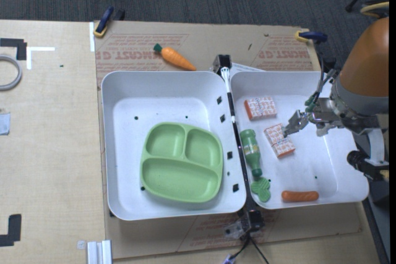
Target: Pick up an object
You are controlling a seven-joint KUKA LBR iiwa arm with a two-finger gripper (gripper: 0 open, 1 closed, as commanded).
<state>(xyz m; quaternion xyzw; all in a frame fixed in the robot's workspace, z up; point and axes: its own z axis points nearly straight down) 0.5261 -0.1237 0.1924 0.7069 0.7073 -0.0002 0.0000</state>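
Small printed box is seen lying in right bin, gripper just above its upper edge; finger state cannot be told. Second box, green bottle, sausage nearby. Green tray in left bin.

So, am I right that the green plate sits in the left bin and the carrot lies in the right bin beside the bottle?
Not quite. The green plate does sit in the left bin, but the carrot lies outside both bins, on the cardboard above the left one. The camera view shows it. The bottle is in the right bin.
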